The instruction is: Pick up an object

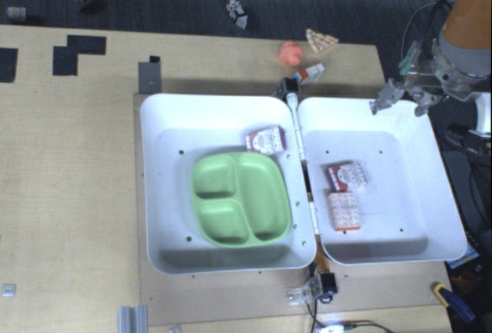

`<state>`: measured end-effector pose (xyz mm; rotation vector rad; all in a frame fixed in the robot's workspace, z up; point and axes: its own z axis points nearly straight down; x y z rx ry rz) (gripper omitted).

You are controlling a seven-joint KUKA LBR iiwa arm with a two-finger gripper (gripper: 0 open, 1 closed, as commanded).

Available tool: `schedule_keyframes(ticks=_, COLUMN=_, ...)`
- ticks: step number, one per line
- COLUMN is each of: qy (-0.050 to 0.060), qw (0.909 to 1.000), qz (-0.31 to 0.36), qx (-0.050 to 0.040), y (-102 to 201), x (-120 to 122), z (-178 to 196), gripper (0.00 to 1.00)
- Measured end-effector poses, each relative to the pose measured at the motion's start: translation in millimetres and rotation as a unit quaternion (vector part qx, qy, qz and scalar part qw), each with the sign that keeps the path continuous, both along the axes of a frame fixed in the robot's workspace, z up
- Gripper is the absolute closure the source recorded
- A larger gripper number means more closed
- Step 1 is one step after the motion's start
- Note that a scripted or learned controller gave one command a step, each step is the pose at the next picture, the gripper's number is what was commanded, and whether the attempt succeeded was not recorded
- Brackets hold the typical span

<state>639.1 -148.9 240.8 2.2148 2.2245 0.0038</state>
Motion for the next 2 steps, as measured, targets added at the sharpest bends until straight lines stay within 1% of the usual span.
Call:
schedule_keyframes(ticks=1, qy=-0.001, qw=1.0000, qz=0.001, qx=0.0002, y=40.2, x=7.6, z=-152.4, gripper=0.00)
schedule_keyframes(ticks=2, qy=-0.001, qw=1.0000, qz=-0.001, qx=0.0000, y=61.8, x=-58.8, z=-154.1, gripper=0.00)
